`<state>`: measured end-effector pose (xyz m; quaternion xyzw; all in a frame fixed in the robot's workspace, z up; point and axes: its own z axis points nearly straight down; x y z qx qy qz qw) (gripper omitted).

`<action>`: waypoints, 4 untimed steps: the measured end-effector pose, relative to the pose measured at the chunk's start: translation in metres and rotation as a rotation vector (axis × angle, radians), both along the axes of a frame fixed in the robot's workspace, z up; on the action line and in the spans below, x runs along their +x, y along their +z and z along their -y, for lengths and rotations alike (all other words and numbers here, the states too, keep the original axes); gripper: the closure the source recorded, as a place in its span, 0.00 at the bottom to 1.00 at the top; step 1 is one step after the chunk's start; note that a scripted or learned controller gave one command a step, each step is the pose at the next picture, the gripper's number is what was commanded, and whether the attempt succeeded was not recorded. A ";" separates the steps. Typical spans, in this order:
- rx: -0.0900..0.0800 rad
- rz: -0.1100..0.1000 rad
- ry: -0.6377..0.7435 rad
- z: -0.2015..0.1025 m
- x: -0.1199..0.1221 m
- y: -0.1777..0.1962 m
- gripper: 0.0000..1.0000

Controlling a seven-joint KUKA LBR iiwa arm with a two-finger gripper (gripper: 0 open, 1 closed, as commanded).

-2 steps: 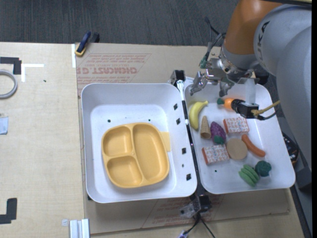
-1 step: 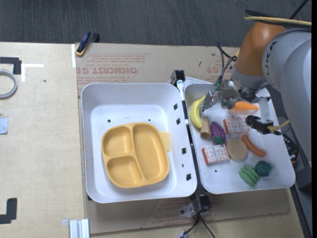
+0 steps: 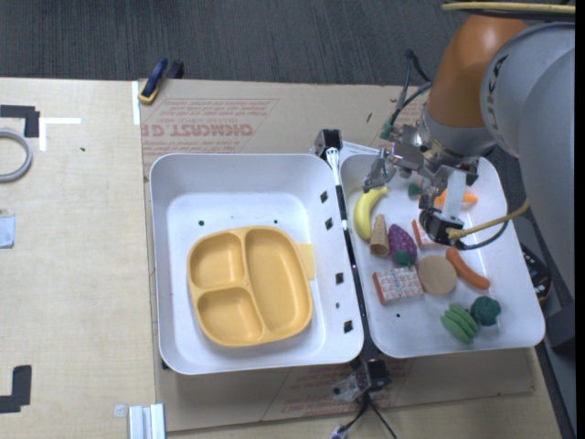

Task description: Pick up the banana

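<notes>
my jaws (image 3: 378, 174) hover right over the banana's top end; can't tell how they're set. the banana (image 3: 365, 211) lies in the right bin (image 3: 512, 332), near its left wall.

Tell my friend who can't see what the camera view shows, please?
A grey robot arm's hand hangs right above the top end of a yellow banana in the right white bin, among other toy foods. The left white bin holds a yellow divided plate.
</notes>
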<state>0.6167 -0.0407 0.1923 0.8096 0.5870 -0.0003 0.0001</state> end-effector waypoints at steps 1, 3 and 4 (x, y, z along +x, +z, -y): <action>0.000 -0.001 0.402 -0.027 -0.010 0.000 0.00; 0.000 -0.001 0.401 -0.027 -0.010 0.000 0.00; 0.000 -0.001 0.401 -0.027 -0.010 0.000 0.00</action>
